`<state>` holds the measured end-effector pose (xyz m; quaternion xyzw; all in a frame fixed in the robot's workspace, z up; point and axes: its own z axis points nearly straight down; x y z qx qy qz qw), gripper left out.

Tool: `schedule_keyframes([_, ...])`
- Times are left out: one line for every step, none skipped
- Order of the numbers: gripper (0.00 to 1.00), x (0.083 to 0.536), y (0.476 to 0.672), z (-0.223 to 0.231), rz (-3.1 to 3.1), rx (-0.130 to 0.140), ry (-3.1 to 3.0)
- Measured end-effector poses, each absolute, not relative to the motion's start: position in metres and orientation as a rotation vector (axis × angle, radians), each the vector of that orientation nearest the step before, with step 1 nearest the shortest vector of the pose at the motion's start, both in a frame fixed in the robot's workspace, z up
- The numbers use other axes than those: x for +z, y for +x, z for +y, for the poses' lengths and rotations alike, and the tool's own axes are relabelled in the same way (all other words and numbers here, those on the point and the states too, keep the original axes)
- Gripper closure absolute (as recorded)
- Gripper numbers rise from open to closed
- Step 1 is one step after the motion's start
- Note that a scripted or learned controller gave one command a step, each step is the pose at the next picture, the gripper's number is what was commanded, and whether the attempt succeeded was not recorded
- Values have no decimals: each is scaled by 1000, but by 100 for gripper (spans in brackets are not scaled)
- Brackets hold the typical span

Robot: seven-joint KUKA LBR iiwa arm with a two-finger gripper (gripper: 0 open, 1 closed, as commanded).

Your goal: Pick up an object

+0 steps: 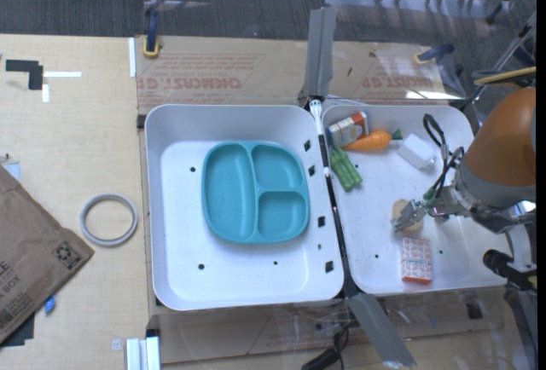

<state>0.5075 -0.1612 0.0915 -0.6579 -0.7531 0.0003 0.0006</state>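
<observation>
My gripper [408, 218] hangs low in the right bin [375, 274], reaching in from the right under the arm's orange band. Its tip is right beside a small tan object [400, 208], which it partly covers; whether they touch I cannot tell. A red and white packet [416, 261] lies flat just below the gripper. At the bin's far end lie an orange carrot [372, 141], a green vegetable piece [345, 169], a small can [345, 129], a white block [415, 152] and a black loop [433, 131].
The left bin [171, 189] holds a teal divided plate [255, 191]. On the bench at the left lie a tape ring [108, 218] and a cardboard box [30, 253]. The arm's body covers the right bin's right edge.
</observation>
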Motion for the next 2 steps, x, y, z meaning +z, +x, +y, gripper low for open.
schedule_keyframes([0, 91, 477, -147, -2298, 2, -2137])
schedule_keyframes([100, 100, 478, -147, -2297, 1, -2143])
